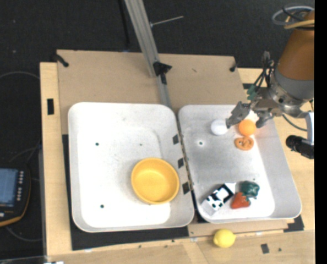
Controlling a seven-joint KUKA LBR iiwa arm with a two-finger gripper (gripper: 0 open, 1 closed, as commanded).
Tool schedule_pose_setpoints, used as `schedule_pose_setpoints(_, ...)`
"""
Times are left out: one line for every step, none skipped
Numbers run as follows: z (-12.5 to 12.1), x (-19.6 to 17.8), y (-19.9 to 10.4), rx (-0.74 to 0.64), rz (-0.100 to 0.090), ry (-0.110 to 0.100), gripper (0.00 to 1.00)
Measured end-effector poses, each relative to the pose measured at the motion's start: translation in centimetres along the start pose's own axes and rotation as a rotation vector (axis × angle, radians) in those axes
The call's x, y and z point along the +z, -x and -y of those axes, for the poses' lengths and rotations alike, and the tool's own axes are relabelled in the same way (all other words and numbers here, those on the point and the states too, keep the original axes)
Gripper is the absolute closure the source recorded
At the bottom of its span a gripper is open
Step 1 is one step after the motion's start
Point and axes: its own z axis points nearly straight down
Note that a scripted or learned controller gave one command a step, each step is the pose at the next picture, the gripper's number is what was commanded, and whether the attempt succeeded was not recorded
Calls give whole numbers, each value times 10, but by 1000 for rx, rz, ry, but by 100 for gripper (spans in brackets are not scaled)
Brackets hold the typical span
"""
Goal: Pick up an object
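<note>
The jaws (pixel 250 117) are spreading over an orange ball (pixel 246 127) in the right bin (pixel 282 169); a yellow bowl (pixel 154 180) is sitting in the left bin (pixel 103 131).

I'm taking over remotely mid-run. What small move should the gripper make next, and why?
Probably a short, straight descent. The gripper hovers over the right bin, its two fingers spread to either side of the orange ball, with the white ball just beside. The ball does not look clamped yet, so lowering before closing seems wise.
</note>
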Motion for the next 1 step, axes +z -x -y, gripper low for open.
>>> schedule_pose_setpoints(0,0,0,1,0,0,0)
